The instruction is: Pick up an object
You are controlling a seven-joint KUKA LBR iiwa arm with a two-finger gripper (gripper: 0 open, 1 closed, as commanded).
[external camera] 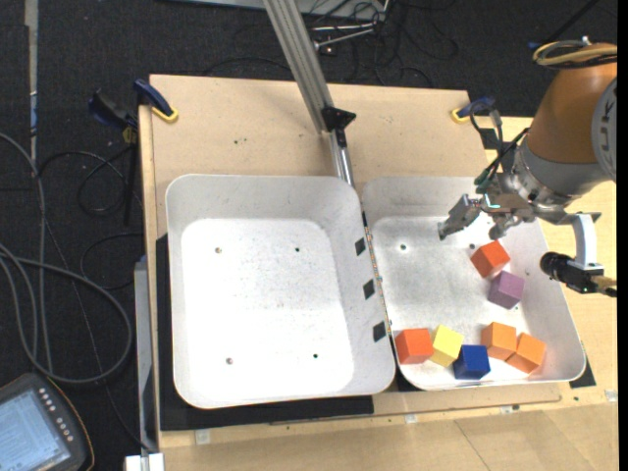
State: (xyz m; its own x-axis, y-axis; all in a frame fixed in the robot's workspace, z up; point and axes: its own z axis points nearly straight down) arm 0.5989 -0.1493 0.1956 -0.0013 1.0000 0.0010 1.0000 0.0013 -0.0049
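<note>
Where the right bin [549, 307] holds loose blocks, orange cube [490, 259] tilted (purple cube [506, 289] just beside), gripper [483, 218] above it, jaws spread, gripping nothing.

1. A wooden desk [255, 126] sits on dark floor.
2. Blue clamps [155, 99] with yellow tips grip its far corners.
3. A slanted metal pole [294, 42] crosses above.
4. Black cables [59, 204] trail left.
5. A screen [29, 430] sits bottom-left.
</note>
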